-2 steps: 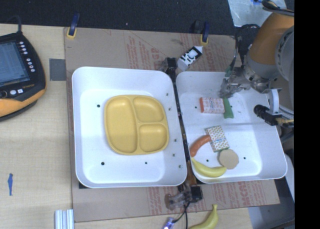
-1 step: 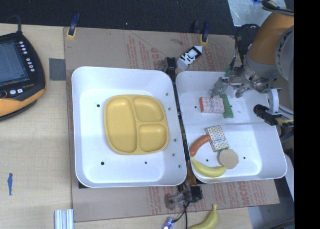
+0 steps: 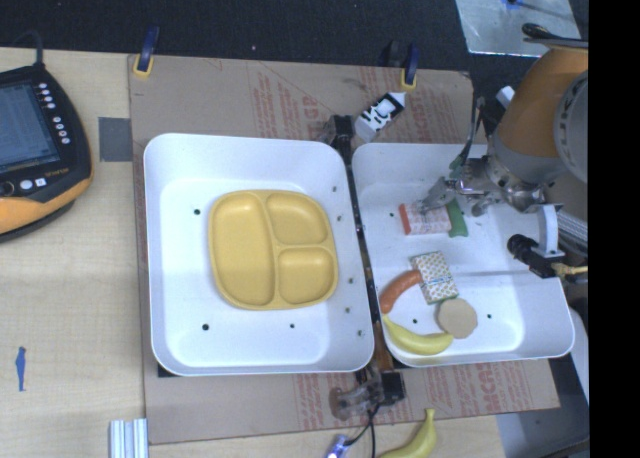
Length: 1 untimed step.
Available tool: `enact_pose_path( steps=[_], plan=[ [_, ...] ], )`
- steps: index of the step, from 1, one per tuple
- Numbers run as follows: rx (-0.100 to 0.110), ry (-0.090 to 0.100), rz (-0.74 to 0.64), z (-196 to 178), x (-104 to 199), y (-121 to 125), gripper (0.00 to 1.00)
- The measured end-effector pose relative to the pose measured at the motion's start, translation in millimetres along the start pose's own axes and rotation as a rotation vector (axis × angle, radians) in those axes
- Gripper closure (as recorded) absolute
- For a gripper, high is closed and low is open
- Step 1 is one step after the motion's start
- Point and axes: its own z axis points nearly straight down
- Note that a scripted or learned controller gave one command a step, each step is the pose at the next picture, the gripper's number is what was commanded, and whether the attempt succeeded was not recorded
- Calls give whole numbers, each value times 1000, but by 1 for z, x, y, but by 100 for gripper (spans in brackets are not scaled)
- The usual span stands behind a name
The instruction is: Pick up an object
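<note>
My gripper (image 3: 457, 198) hangs low over the back part of the right bin (image 3: 530, 336), with the grey arm and its orange band (image 3: 535, 96) coming in from the right. Its fingers stand open, spread over a small green piece (image 3: 458, 220) lying on the bin floor. A red and white packet (image 3: 410, 218) lies just left of the gripper. Nearer the front lie a checkered packet (image 3: 433, 275), an orange sausage-shaped piece (image 3: 399, 290), a round tan disc (image 3: 458, 319) and a yellow banana (image 3: 415, 338).
The left bin (image 3: 175, 336) holds a yellow divided plate (image 3: 272, 248). A black and white item (image 3: 380, 114) lies behind the bins. A second banana (image 3: 418, 437) lies on the cardboard in front. A teach pendant (image 3: 35, 146) sits at far left.
</note>
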Motion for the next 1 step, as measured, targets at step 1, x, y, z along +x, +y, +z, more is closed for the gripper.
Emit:
enact_pose_path(
  steps=[1],
  plan=[
    [-1, 0, -3, -12, 0, 1, 100]
  ],
)
